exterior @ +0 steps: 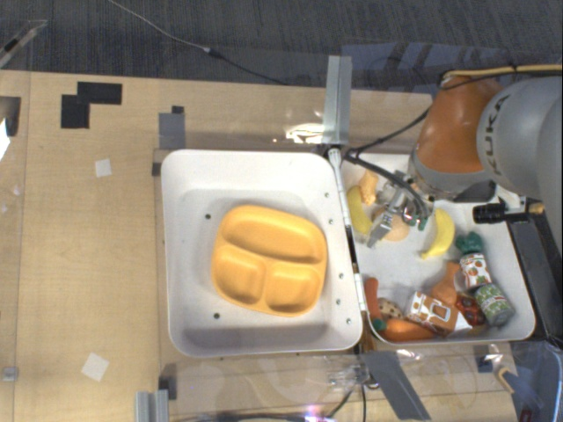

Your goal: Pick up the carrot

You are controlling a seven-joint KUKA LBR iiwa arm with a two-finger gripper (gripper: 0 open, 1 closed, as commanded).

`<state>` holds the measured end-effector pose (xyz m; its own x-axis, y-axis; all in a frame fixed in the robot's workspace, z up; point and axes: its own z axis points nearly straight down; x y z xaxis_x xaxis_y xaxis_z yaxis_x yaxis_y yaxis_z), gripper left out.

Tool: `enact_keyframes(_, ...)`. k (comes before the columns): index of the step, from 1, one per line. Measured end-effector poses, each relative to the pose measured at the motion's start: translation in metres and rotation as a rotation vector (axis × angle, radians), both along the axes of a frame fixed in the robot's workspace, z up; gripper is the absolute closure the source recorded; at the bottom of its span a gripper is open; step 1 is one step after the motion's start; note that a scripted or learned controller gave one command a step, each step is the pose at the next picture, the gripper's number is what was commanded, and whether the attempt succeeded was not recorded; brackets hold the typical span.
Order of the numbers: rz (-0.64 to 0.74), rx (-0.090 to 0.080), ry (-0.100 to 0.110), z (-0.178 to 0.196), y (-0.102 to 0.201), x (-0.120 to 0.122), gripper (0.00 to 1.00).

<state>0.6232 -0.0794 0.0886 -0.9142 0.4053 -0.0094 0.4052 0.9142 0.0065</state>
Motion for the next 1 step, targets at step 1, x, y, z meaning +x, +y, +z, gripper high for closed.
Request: enact_keyframes(1,-0.239,0.0,0.001,-0.0007,-0.0074,0.0235,0.0)
